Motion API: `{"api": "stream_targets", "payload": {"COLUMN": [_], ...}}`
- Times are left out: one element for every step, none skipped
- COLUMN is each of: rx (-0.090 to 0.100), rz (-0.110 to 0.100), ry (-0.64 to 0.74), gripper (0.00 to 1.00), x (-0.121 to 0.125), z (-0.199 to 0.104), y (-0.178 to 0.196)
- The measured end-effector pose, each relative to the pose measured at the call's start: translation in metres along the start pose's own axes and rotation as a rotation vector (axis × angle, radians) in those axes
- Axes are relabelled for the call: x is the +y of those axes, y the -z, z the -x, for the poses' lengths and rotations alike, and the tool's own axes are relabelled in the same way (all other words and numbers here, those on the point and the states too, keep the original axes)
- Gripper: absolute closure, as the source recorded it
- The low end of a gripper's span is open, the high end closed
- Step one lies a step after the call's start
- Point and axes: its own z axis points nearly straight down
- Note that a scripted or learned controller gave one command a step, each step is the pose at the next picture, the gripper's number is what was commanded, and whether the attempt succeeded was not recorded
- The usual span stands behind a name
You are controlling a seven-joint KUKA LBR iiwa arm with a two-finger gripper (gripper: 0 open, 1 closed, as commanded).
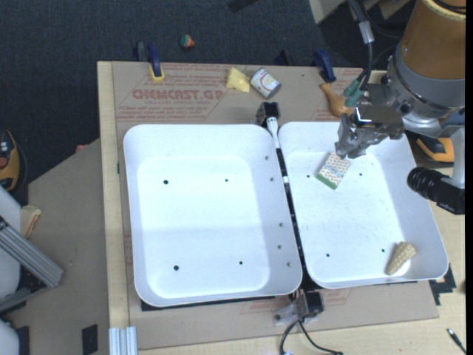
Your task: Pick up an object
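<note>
Patterned block [334,171] lies tilted, top end touching the hand [350,148].

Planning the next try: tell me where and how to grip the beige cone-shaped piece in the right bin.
Grip the beige cone-shaped piece across its wider upper end, coming straight down from above. It lies flat and slanted near the right bin's front right corner, so fingers closing across its long axis probably avoid the rim.

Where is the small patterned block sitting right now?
The patterned block lies in the right bin, in its upper-left part near the divide between the bins, directly below the gripper. A tan cone-shaped piece lies at that bin's lower right.
</note>
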Motion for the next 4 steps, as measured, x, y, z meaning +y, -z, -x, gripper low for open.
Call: {"api": "stream_targets", "payload": {"rx": [0.005,0.003,0.009,0.001], "rz": [-0.001,-0.003,0.026,-0.013], "ry": [0.023,0.015,0.021,0.017], "gripper": [1.0,1.0,1.0,1.0], "x": [-0.021,-0.02,-0.02,0.013], "z": [-0.051,-0.035,-0.056,-0.07], "y": [-0.007,-0.044,0.124,-0.033]}}
